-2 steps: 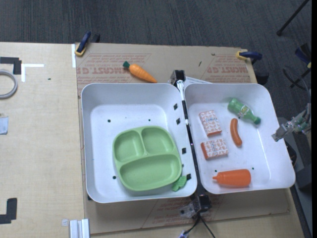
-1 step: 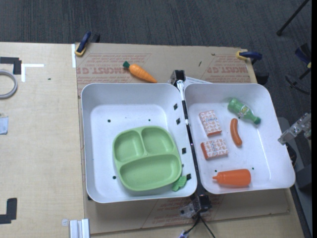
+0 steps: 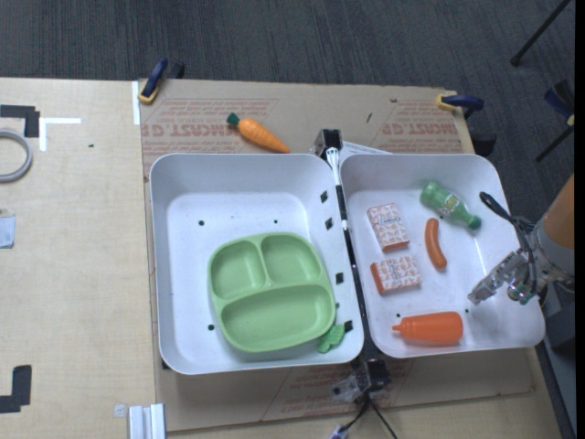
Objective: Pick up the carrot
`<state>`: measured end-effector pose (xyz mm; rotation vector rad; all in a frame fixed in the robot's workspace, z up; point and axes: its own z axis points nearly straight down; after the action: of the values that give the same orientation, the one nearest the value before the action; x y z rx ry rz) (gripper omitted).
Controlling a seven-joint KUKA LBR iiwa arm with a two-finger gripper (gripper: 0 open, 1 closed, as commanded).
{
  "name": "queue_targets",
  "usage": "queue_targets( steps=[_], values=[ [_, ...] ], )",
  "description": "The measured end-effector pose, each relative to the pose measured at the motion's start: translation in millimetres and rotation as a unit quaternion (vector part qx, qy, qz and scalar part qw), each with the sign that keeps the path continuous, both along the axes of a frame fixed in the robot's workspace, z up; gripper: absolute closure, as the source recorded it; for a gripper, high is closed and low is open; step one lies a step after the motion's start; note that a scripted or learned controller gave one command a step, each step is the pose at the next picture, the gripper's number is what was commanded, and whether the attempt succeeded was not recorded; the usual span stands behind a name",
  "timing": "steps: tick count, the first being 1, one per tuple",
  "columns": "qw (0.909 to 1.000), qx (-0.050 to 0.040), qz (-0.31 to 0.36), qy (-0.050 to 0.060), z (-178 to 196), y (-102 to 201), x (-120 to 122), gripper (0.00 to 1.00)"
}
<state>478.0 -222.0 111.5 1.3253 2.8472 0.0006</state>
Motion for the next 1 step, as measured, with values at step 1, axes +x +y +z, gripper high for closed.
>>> queue_targets(
  steps=[1],
  values=[
    [0.9892, -0.0014, 0.147, -0.002, 98.1, -0.6, 1.3, 1.0]
  ],
)
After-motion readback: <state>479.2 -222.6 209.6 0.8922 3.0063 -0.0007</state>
